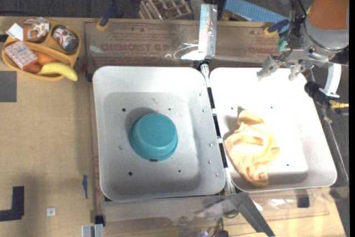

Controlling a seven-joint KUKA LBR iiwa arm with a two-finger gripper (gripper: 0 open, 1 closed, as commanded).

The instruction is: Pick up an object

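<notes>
A teal bowl (155, 136) lies upside down in the middle of the left bin (111, 86). A crumpled yellow cloth (250, 148) sits in the right bin (310, 136), toward its front left. My gripper (281, 69) hangs above the back edge of the right bin, well behind the cloth. Its two fingers stand apart with nothing between them, so it is open.
A tray of toy food with a banana (60, 70) sits at the far left of the bench. Cardboard (144, 44) lines the back behind both bins. An upright divider (207, 30) stands between the bins at the back. Clutter and cables lie beyond.
</notes>
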